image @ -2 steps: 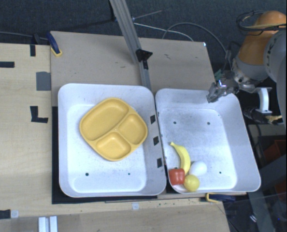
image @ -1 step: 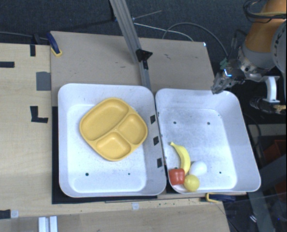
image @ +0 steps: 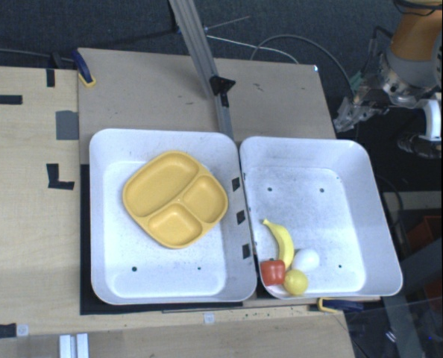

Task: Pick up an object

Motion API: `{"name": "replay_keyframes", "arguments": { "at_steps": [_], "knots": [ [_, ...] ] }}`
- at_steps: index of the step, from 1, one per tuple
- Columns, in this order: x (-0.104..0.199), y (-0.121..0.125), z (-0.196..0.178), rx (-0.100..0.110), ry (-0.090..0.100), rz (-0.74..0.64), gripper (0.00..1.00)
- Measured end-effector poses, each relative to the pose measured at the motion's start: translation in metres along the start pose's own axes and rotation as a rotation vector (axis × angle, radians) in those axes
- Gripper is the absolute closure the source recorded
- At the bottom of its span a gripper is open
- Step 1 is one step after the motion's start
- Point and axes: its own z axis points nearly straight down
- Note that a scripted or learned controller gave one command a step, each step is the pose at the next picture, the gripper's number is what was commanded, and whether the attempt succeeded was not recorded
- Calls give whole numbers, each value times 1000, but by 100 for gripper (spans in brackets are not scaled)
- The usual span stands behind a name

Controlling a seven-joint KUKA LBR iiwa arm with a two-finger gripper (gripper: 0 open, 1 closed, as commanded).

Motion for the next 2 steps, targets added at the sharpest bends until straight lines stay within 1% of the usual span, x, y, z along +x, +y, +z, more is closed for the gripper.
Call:
{"name": "replay_keyframes", "arguments": {
  "at_steps": [1,2],
  "knots": [
    [42,-25,-4,6,1,-2,100],
    [100,-50,-3,7,2,-4,100]
  ]
}}
